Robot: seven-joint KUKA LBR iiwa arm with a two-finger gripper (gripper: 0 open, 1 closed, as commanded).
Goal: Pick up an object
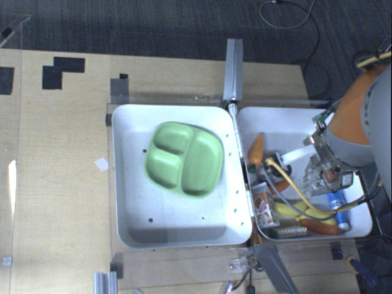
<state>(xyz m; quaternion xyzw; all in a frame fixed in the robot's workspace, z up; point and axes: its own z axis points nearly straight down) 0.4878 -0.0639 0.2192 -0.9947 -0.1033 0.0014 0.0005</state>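
Pale wooden bench [55, 164] carries two white bins side by side. Left bin [128, 219] holds one green three-compartment tray [184, 158], lying flat near its middle. Right bin [361, 225] holds a jumble hard to separate: one orange carrot-like piece [256, 147], a yellow cable [294, 192], a blue item [338, 208]. Arm [361, 118] overhangs that clutter, its gripper [318, 176] blurred, grip state cannot be told.

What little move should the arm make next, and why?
Probably ease the pincer straight down onto the clutter. It hangs low over the right bin, where the carrot, banana and other things lie heaped, and I see nothing between its tips yet. The green tray lies alone in the left bin.
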